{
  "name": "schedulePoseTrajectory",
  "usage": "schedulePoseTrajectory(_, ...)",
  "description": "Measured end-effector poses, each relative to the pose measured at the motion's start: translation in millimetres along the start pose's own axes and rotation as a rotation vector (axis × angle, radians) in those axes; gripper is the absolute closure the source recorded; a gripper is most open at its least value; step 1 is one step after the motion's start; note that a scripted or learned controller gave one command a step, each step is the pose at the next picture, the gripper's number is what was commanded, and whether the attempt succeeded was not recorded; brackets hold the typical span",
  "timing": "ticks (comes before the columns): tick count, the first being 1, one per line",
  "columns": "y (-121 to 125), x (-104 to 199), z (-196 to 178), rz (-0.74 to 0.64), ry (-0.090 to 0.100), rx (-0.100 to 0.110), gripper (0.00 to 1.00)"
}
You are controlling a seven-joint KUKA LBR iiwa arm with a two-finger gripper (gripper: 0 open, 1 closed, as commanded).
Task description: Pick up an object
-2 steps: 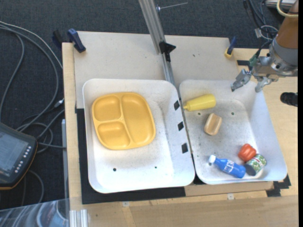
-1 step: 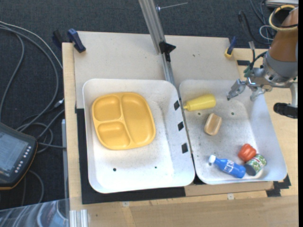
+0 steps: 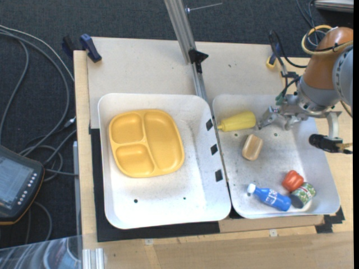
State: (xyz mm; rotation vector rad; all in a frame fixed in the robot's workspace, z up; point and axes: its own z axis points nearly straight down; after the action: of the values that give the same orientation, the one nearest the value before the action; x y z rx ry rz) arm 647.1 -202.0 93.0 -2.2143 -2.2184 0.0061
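- Bring the gripper (image 3: 268,118) down squarely over the yellow bottle (image 3: 236,121), near the far edge of the right bin (image 3: 322,161), before pinching.
- Whether the gripper is released or clenched, I cannot tell; it hangs just beside the bottle's fat end.
- The bottle lies on its side, smooth and rounded; it may roll.

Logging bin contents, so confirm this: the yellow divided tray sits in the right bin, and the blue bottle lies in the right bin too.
Not quite. The camera view shows the yellow tray in the left bin, not the right. The blue bottle does lie in the right bin, near its front edge.
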Motion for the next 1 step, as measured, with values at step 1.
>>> schedulePoseTrajectory(1, 2.7, -0.4, -16.7, -0.001, -0.003, -0.009, 1.0)
